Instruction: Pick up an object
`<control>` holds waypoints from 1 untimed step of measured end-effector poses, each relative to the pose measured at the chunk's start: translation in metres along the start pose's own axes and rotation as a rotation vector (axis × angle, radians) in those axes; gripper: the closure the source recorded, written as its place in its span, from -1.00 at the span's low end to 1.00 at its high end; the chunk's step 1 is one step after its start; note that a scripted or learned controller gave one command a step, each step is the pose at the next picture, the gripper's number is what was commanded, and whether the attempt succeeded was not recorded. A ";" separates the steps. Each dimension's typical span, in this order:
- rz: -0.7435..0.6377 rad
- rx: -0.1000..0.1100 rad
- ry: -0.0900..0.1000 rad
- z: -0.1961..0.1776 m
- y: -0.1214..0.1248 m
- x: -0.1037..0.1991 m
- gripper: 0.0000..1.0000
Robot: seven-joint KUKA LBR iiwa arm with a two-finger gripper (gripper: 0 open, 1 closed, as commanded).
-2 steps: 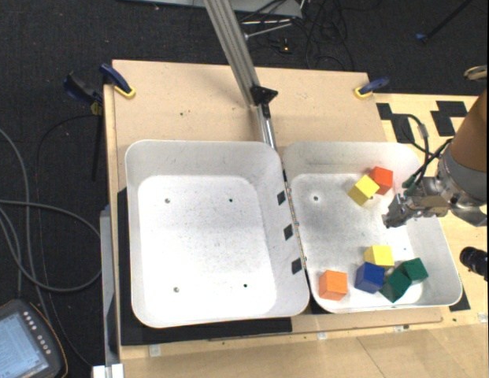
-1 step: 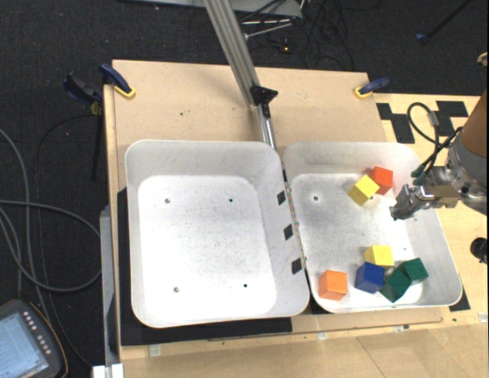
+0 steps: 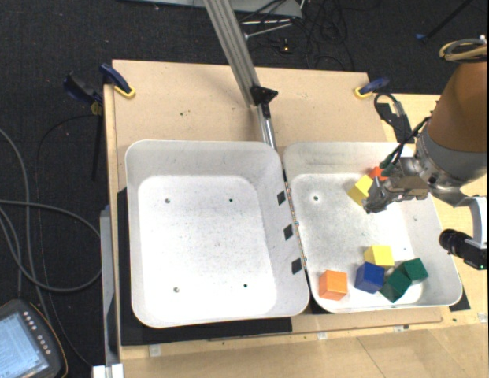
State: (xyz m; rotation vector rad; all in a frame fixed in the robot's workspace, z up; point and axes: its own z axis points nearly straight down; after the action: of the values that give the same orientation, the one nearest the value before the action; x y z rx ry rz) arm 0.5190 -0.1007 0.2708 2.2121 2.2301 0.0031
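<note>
Even, bright overhead light falls on the bench (image 3: pixel 228 109), with soft, short shadows beside the blocks. The white bins (image 3: pixel 205 227) look slightly washed out, the dark floor (image 3: pixel 39 53) dim and grainy.

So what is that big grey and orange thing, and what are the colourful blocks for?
That is a robot arm. It reaches in from the right, and the camera looks down on it from above. At the arm's end is a gripper, a sort of hand with two fingers. Its job is to pick something up. On the bench sit two white bins. The left bin has speckles on its floor. The right bin holds toy blocks: an orange block, a blue block, a yellow block and two green blocks near the front. The gripper is down beside another yellow block. I cannot tell if it has grabbed it.
</note>
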 end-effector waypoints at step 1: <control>0.001 0.000 -0.001 0.009 0.025 0.041 1.00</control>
State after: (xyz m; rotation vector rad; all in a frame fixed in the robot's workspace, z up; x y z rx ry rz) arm 0.5434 -0.0595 0.2620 2.2124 2.2284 0.0013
